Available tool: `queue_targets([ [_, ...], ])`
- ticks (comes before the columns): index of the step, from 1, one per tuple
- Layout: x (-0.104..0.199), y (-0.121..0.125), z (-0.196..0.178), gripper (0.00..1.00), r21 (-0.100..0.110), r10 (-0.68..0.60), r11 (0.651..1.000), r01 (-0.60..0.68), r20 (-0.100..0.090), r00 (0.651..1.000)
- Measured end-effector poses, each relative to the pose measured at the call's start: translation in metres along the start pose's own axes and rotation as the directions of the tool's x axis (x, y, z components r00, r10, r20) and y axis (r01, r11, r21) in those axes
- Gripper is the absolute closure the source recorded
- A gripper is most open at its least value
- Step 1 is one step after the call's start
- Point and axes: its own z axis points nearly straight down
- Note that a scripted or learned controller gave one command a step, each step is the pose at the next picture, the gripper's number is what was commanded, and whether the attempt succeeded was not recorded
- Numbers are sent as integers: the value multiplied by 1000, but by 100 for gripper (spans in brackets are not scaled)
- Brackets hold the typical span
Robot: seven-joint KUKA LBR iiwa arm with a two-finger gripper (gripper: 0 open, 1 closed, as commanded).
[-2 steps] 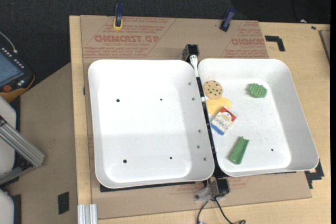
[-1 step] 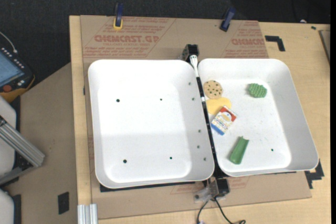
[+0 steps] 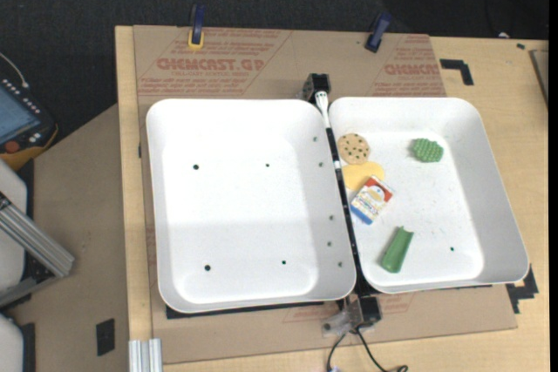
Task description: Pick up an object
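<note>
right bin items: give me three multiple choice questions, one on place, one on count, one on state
1. Where does the cookie lie?
A. left bin
B. right bin, near the divider
C. on the cardboard

2. How many green objects are in the right bin?
A. one
B. two
C. four

3. How does the small carton sit?
A. lying against the yellow piece
B. standing alone in a corner
C. outside the bins

Answers: 1 B, it sits beside the shared edge. 2 B, a round green piece and a green stick. 3 A, it overlaps the yellow piece.
</note>
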Motion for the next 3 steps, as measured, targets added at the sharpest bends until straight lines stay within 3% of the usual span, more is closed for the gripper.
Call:
queue_targets([
  [1,0,1,-11,100,-6,-1,1000,1,3,1000],
  [2,0,1,-11,0,-5,0,1000,0,3,1000],
  [3,0,1,-23,100,-12,-1,1000,1,7,1000],
])
